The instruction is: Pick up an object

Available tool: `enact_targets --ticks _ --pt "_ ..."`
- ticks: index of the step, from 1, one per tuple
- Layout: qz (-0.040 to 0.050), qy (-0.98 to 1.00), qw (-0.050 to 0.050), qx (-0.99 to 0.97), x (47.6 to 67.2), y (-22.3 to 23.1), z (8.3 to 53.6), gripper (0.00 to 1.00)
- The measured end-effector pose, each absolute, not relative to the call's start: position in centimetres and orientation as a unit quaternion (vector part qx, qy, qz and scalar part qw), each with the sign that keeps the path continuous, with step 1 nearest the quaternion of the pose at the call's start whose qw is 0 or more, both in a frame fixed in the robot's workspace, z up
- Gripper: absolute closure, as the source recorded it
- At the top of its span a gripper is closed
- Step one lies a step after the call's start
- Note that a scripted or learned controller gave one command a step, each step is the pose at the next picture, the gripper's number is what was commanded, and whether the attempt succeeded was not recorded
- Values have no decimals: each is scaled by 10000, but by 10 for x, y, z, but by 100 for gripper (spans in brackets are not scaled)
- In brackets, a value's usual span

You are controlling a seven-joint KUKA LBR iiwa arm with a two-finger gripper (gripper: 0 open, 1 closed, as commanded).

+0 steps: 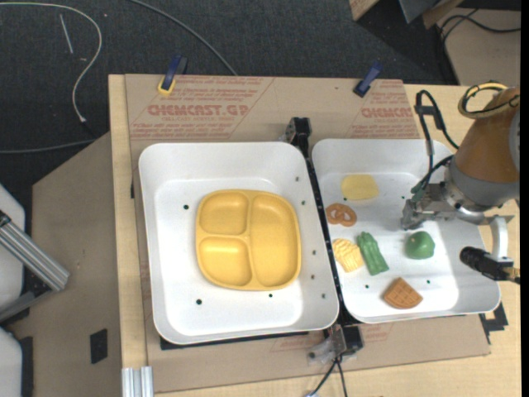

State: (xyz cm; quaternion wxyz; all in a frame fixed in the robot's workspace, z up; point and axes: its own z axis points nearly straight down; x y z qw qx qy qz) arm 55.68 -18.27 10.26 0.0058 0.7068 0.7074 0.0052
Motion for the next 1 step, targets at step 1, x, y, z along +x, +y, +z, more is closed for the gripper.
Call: enact_targets --ticks 1 --pt "15 7075 29 7067 557 -182 167 100"
